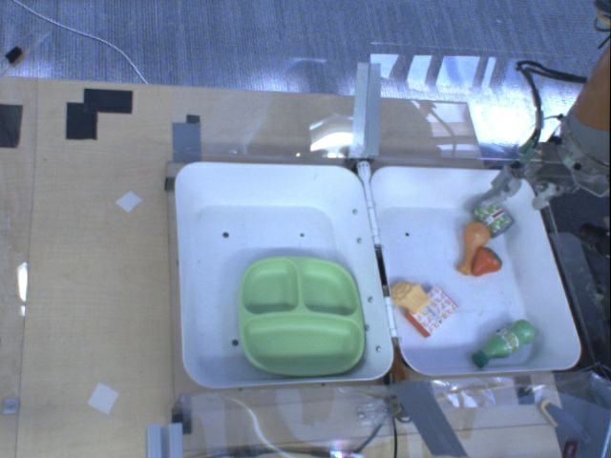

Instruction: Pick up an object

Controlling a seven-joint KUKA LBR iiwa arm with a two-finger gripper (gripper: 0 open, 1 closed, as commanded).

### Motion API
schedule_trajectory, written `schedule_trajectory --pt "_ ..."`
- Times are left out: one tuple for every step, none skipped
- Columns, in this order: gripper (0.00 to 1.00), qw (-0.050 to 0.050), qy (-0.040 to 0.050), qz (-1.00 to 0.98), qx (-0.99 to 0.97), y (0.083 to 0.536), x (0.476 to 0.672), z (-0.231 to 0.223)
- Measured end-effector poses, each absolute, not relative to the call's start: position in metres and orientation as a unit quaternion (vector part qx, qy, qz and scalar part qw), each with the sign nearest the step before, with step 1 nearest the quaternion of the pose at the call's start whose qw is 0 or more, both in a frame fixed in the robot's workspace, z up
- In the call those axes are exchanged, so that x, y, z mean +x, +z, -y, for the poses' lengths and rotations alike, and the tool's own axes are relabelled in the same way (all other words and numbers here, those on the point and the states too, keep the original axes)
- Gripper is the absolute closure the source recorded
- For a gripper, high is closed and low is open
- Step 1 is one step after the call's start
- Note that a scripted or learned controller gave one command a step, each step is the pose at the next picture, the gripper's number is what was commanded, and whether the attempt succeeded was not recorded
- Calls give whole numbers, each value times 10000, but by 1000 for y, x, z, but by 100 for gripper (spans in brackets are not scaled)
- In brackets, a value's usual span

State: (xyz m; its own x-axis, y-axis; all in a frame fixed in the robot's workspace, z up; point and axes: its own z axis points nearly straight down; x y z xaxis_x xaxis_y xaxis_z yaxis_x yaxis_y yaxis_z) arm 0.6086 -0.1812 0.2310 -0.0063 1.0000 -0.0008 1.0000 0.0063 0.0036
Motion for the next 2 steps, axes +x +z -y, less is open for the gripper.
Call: schedule_trajectory --pt "0 16 6 -7198 6942 131 650 204" --pt "100 64 25 -7225 6913 145 653 203"
